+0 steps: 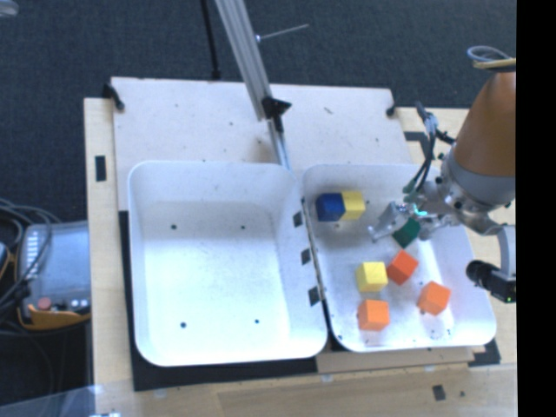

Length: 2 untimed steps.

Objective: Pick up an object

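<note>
Camera view shows my tool low in the right white plastic bin, over a small dark green block. I cannot tell if I am holding it. The square orange block sits just beside it, so I might bump that, or the green one could slip away.

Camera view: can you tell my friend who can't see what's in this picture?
A grey and orange robot arm reaches from the right, its gripper low over a green block in the right bin. That bin also holds blue, yellow and orange blocks.
</note>
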Each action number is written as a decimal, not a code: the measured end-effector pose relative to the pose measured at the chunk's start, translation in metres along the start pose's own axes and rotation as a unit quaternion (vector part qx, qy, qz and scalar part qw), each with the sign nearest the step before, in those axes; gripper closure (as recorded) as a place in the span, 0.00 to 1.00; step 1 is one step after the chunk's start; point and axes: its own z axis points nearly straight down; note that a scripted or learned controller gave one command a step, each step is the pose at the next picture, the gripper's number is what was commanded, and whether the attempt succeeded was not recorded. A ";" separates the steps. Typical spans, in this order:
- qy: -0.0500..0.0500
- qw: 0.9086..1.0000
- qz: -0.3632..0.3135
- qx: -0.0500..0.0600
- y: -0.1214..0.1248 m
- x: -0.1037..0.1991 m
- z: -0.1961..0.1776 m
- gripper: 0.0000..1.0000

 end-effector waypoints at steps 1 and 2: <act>-0.001 1.000 0.002 -0.002 0.001 0.000 -0.002 0.00; -0.001 1.000 0.003 0.001 0.009 -0.006 0.053 0.00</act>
